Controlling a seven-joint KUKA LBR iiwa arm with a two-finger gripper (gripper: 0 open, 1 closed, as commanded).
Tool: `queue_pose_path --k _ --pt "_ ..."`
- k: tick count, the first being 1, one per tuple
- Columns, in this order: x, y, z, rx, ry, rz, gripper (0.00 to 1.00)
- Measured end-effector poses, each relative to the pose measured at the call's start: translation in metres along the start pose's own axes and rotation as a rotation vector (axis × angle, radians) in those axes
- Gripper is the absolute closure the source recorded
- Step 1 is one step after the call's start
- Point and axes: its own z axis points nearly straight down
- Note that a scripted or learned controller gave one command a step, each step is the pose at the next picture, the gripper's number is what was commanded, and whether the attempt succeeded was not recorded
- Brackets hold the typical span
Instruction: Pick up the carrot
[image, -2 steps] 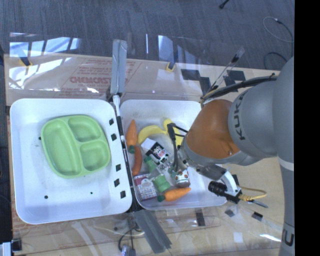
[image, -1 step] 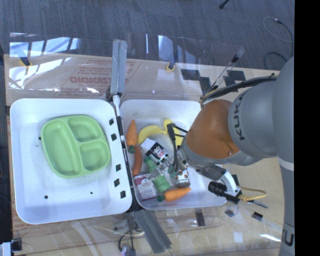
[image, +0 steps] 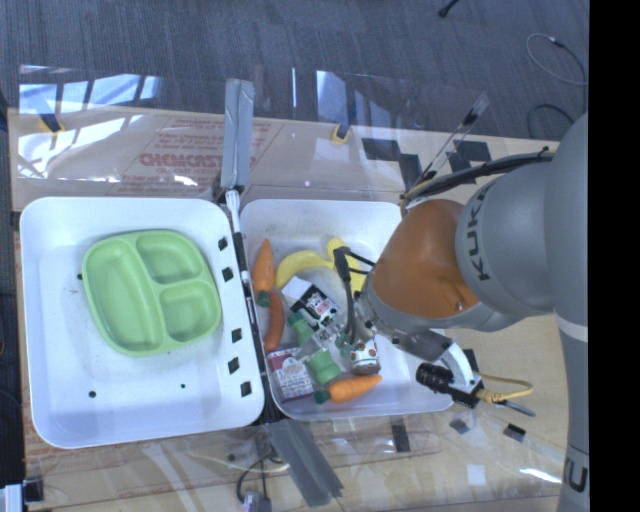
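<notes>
Carrot (image: 354, 388) is lying unlifted just below the tool (image: 352, 338); tool is hovering, grip state unreadable. Grasp and lift are remaining.

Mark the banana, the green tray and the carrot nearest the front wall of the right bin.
banana (image: 300, 264): camera view, middle of its yellow curve.
green tray (image: 128, 296): camera view, floor of its large left compartment.
carrot (image: 354, 388): camera view, middle of its orange body.
</notes>
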Motion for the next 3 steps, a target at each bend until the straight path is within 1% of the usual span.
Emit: queue_pose_path --k 1,2,3 --pt "0.023 0.029 -0.085 0.025 0.046 -0.351 0.0" --pt "0.043 0.026 -0.197 0.018 0.047 -0.635 0.0" --pt "0.041 0.023 -0.2 0.022 0.046 -0.5 0.0"
